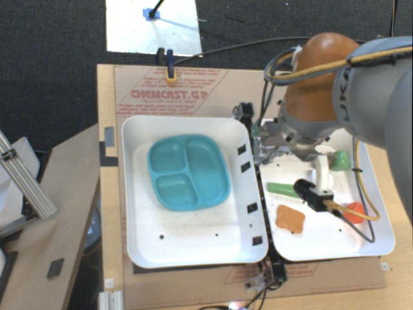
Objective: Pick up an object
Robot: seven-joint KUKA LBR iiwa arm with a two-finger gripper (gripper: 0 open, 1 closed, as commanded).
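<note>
The right bin (322,241) holds a green stick-shaped piece (280,188), a flat orange-brown piece (290,218), a red-orange object (353,212) near the right wall and a small green object (340,160) at the back. My gripper (261,147) hangs low at the back left of this bin, close to the wall shared with the left bin. The wrist covers most of it. It is behind the green stick and apart from it. I see nothing held in it.
A teal divided plate (189,172) lies in the left bin (139,237). A cardboard sheet (181,92) lies under both bins. The arm's bulk covers the back of the right bin.
</note>
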